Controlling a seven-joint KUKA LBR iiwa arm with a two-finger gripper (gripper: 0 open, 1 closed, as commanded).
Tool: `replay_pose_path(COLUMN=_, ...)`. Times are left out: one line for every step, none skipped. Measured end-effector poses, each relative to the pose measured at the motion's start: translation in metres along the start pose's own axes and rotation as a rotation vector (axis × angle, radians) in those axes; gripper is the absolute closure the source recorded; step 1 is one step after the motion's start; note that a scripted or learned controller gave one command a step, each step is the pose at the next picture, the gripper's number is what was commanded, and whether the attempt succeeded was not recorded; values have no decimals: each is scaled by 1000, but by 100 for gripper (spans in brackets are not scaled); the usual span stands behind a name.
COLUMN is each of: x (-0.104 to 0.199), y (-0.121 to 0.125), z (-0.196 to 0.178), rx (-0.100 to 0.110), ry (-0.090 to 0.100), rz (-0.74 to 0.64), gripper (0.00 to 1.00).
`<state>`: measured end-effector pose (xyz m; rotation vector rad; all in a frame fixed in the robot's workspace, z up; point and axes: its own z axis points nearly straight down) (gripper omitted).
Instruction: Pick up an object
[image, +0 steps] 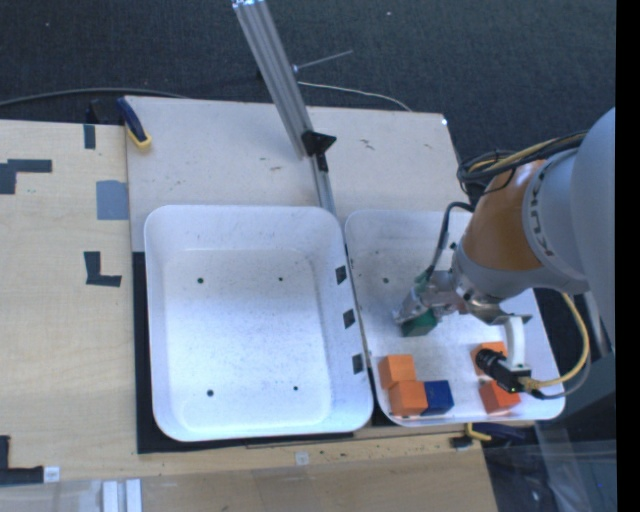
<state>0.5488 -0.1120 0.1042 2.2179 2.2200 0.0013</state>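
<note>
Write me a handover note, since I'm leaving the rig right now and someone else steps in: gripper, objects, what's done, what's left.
Gripper: low in the right bin, at a green object. Whether the jaws are open or closed on it cannot be told from this view.
Objects: green object under the gripper, mid-bin. Two orange blocks and a blue block sit together at the near edge of the right bin; another orange block lies near its right corner.
Done: arm is down at the green object.
Left: confirm a grasp and lift; nothing is visibly picked up yet.
</note>
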Motion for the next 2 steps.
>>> replay_pose_path(x=67, y=-1, z=-92, rx=-2, ry=4, rz=-7, gripper=100)
replay_pose_path(x=136, y=37, z=-87, rx=3, ry=5, rz=-8, gripper=100)
